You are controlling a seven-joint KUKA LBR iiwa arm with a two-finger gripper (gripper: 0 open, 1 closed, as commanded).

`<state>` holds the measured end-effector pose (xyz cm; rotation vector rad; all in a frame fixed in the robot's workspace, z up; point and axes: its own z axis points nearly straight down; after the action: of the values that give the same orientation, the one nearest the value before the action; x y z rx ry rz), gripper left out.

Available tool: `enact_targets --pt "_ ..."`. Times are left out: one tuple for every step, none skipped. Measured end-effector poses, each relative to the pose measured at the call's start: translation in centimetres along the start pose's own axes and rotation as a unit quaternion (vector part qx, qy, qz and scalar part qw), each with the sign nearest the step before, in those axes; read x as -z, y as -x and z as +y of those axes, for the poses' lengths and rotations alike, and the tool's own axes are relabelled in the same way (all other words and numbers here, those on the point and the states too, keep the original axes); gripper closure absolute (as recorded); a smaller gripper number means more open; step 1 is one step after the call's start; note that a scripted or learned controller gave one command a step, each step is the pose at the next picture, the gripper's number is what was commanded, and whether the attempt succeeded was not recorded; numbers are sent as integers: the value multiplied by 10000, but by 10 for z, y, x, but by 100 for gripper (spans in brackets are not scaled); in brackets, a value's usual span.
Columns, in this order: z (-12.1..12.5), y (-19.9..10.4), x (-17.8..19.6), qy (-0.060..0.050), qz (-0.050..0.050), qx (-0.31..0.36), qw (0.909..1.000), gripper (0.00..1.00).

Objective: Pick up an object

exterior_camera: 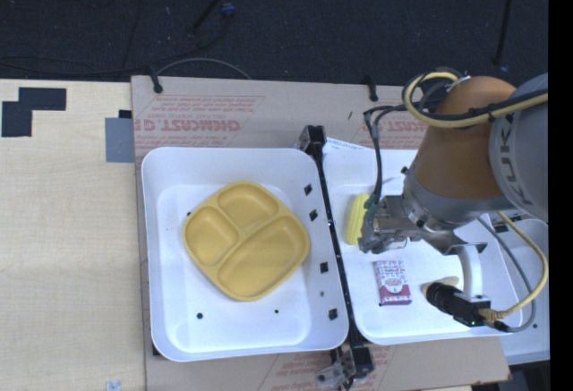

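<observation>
Packet: nearest me in the right bin [367,313] lies a small red-and-white packet [391,282], flat and untouched, with bare white floor on its left.
Claw: the claw [383,235] sits low in the right bin, just beyond the packet. I cannot tell how far open it is, and I see nothing in its hold.
Candidate: a yellow-green block [357,216], maybe a sponge, lies just beside the claw, toward the divider.
Progress: I judge the pick not yet made; closing and lifting are left.
Edges: the block lies close to the black divider bar [327,237], so room on that side looks tight.
Left bin: the left bin [179,309] holds a yellow divided plate [246,240], well apart from the claw.
Far side: the worktop [63,246] beyond the bins looks open.
</observation>
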<state>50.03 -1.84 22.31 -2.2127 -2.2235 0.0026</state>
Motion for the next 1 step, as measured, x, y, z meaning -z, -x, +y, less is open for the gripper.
enact_targets --pt "0 -49 10 7 -9 -6 10000 100"
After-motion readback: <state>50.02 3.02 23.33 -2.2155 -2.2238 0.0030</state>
